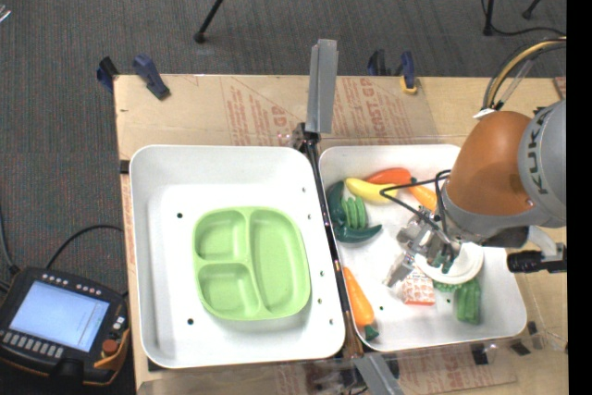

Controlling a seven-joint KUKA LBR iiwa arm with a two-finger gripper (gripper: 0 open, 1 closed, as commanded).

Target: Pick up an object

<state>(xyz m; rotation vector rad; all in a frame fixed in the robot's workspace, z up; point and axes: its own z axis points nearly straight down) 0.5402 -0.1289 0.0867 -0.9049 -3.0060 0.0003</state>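
In the right bin [504, 314] lie a yellow banana [372, 191], a red-orange pepper [393, 175], a dark green plate-like toy [354, 217], an orange carrot [359, 295], a green vegetable [468, 301], a white round cup or lid [462, 265] and a red-and-white packet [417, 290]. My gripper [413, 262] hangs low over the bin's middle, just above the packet and next to the white round piece. Nothing shows between its fingers.
The left bin [153, 199] holds a light green divided tray [251, 263]. A grey post [321, 92] stands at the back between the bins. A teach pendant [60, 319] lies off the bench at the lower left. Blue clamps [151, 76] grip the bench's far edge.
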